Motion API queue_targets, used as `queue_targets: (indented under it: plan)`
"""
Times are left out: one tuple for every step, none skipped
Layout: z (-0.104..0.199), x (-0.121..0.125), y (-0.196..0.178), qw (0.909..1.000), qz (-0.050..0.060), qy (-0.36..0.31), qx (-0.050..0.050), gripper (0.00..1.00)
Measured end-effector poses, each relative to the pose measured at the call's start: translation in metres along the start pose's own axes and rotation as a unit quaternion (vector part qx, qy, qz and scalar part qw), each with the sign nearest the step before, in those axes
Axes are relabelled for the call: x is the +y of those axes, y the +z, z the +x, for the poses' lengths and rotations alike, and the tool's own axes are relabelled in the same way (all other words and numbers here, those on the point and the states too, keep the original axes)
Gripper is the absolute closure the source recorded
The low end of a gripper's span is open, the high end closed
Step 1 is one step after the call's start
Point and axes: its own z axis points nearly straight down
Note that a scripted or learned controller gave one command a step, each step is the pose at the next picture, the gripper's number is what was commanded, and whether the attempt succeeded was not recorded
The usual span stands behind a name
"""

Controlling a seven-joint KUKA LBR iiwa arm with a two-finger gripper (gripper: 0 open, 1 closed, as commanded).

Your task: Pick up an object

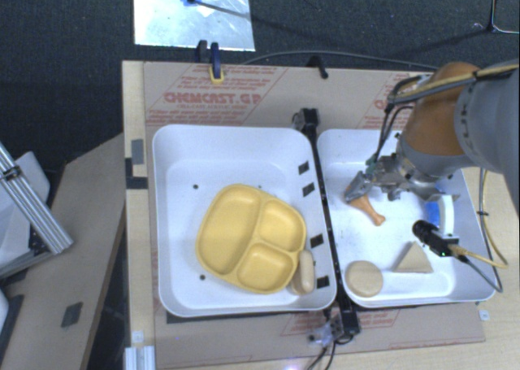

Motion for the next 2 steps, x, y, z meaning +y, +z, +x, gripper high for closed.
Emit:
queue_targets:
  plan:
    - [0.0,0.001,-0.013,1.0,-0.002,0.0,-0.001,1.0]
    - [0.005,0.011,-0.07,1.0,-0.005,-0.001,-0.001,1.0]
